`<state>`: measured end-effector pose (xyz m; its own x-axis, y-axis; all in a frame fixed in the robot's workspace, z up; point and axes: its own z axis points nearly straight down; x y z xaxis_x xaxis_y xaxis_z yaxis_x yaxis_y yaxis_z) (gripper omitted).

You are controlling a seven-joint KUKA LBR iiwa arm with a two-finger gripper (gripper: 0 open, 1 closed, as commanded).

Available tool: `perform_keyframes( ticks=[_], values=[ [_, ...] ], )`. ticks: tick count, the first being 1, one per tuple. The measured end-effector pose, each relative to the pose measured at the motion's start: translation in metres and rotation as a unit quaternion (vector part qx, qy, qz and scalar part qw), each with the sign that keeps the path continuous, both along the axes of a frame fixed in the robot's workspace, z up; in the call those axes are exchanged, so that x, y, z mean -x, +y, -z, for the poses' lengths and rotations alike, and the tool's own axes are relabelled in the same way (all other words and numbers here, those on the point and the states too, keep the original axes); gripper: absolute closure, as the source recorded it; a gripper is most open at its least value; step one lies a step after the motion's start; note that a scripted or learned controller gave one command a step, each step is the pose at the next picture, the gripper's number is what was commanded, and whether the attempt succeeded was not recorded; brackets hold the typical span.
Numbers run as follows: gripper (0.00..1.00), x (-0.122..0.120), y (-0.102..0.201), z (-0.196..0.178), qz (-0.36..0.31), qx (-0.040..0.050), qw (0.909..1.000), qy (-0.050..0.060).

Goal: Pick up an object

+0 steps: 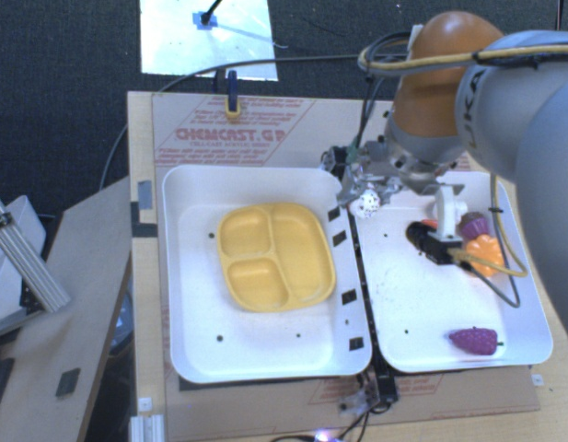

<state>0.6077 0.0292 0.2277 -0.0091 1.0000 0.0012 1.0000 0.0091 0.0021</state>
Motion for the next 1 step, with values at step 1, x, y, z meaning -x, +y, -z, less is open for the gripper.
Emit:
perform_keyframes(
  ticks=[1],
  values=[
    [1.0,-0.0172,0.0518,0.0111,0.0,-0.0001,1.0,0.0]
  ],
)
